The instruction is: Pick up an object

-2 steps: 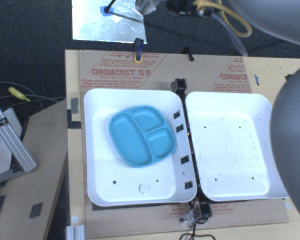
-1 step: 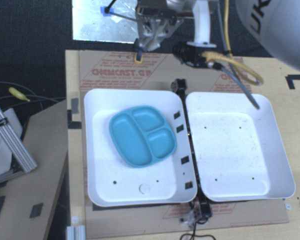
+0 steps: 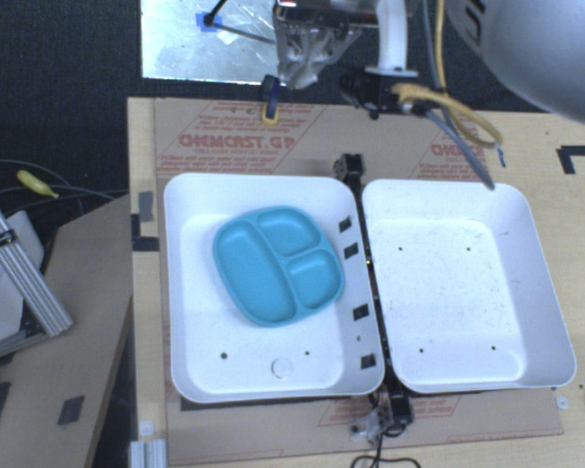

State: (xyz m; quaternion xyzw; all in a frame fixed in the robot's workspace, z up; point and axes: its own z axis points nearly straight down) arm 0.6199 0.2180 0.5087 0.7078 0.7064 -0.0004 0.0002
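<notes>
Blue tray waits in the left bin while the arm hangs far above the desk.

We start with the desk (image 3: 146, 359), which carries two white bins side by side: the right bin (image 3: 541, 291) bare, the left bin (image 3: 190, 291) holding a blue divided tray (image 3: 273, 266), lying flat and slightly turned, near the bin's middle. The claw (image 3: 302, 61) sits high at the top edge, well apart from the tray, and we cannot tell how it stands (too much clutter around it). We judge the tray light, stiff and smooth plastic, likely slippery; its raised rim or an inner divider looks the best place to pinch.
</notes>
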